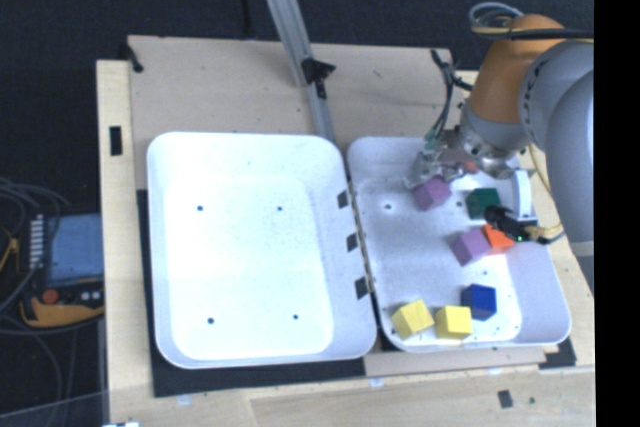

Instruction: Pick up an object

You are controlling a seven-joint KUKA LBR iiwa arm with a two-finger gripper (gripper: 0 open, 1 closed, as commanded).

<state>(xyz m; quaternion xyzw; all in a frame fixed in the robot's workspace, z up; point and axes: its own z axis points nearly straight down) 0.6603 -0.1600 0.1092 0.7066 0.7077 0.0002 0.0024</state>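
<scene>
Under the hand (432,171), purple block (432,194), seemingly touching, grip unclear

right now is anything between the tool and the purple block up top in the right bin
Nothing visible is. The tool sits right at the upper purple block in the right bin. The green block and the other blocks lie off to the side.

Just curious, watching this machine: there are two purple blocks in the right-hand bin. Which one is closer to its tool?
The upper purple block, right beneath the tool near the bin's far end. The other purple block lies lower down, beside an orange piece.
</scene>
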